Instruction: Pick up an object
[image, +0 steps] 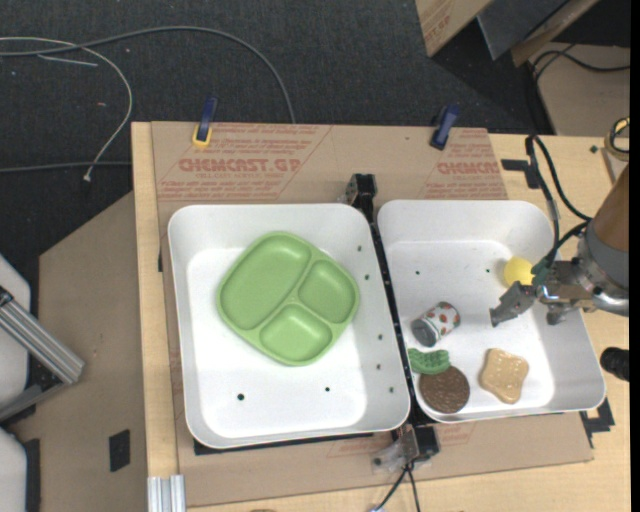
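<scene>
Gripper low over right bin, jaws apart, holding nothing. Nearest: yellow ball just beyond, tan biscuit nearer. Nothing lifted yet; closing and lifting remain.

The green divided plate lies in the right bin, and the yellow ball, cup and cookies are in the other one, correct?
Not quite: the green divided plate lies in the left bin, as the camera view shows. The yellow ball, cup and cookies are in the other one.
</scene>
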